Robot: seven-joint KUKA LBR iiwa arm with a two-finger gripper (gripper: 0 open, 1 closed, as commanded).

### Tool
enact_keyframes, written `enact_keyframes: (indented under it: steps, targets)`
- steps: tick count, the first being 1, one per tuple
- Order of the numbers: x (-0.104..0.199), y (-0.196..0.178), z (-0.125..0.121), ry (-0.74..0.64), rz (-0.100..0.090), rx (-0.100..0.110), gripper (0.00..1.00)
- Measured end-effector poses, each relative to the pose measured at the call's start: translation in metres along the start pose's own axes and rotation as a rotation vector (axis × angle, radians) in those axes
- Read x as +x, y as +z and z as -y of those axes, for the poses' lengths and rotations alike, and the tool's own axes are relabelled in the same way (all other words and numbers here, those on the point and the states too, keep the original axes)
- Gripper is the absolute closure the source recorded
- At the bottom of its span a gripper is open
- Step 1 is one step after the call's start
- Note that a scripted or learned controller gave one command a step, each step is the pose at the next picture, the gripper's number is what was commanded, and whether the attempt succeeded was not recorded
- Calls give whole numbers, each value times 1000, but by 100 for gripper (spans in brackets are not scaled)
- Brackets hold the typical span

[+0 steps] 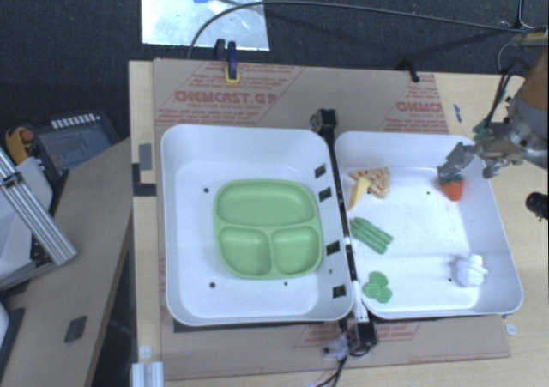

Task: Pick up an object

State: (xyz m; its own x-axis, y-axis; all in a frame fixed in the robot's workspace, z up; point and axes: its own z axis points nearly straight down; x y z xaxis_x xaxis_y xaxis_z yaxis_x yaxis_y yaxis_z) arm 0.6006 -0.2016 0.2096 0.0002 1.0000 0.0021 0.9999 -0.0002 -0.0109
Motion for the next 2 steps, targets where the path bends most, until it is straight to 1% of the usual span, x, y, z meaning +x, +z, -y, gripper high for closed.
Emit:
enact_keyframes:
  steps: [1, 2]
  targets:
    - [1, -8, -3, -4, 3, -13, 0]
    - [0, 52, 3, -1, 2, -9, 0]
